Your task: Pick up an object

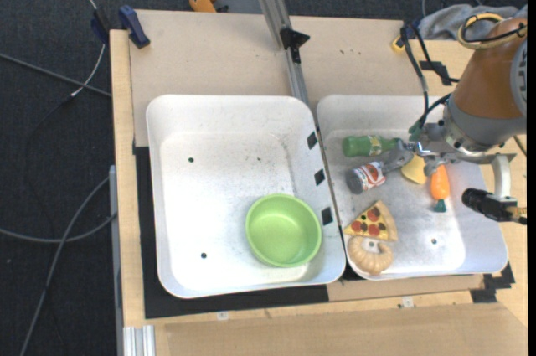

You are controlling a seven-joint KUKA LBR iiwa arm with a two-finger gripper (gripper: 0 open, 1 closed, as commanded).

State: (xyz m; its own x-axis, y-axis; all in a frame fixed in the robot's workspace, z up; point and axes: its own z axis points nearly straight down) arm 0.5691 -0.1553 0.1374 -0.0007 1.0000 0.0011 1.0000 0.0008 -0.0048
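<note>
The gripper point(421, 152) is hovering low in the right bin point(469, 254); its grasp cannot be told. A green bottle point(368, 147) is lying just left of it, a yellow piece point(413, 172) and carrot point(440, 186) just below.

Glossy plastic green bowl point(283, 229), smooth white plastic bins point(219, 118), matt wooden bench point(209, 53).

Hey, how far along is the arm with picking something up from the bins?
Done so far: the arm has reached into the right bin, and the gripper sits low among the green bottle, the yellow piece and the carrot. In hand: nothing visibly lifted; every item lies on the bin floor. Left: grasping one object and raising it. The green bowl sits untouched in the left bin.
</note>
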